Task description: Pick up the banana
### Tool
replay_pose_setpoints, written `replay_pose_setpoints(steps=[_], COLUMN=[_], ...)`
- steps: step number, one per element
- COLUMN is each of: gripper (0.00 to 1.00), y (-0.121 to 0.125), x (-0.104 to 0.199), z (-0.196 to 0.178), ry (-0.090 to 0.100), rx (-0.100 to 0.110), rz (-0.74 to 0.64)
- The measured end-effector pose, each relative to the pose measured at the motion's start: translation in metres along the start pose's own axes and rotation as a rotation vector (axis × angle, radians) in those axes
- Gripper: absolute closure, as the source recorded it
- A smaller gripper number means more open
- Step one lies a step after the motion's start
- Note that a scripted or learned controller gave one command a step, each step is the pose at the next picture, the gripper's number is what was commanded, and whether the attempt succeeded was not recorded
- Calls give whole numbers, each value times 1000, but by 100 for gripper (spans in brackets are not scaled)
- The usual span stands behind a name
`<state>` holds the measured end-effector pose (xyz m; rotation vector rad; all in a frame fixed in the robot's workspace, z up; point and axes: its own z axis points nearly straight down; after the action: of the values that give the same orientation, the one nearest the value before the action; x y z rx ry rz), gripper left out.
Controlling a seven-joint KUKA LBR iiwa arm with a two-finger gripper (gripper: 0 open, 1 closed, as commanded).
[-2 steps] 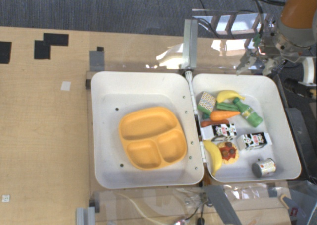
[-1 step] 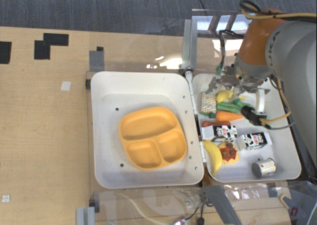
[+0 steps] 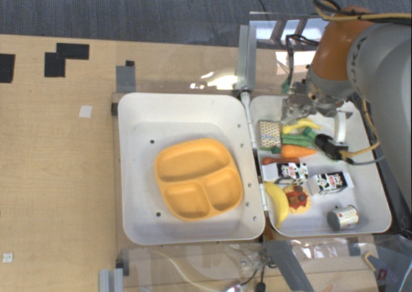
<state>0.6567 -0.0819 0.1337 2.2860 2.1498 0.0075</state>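
The banana is yellow and curved. It lies in the right bin near the front left corner, beside a small red fruit. My gripper hangs over the back of the same bin, right above a yellow and green toy vegetable. It is well behind the banana, with several items between them. The wrist and the orange band hide its upper part.
Between gripper and banana lie a carrot, a mesh-patterned packet and two small black-and-white cartons. A silver can sits at the front right. The left bin holds a yellow divided plate.
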Motion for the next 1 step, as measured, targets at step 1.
replay_pose_setpoints(steps=[1], gripper=[100], y=[-20], x=[-100], z=[-13], ry=[-2], rx=[1], rz=[-220])
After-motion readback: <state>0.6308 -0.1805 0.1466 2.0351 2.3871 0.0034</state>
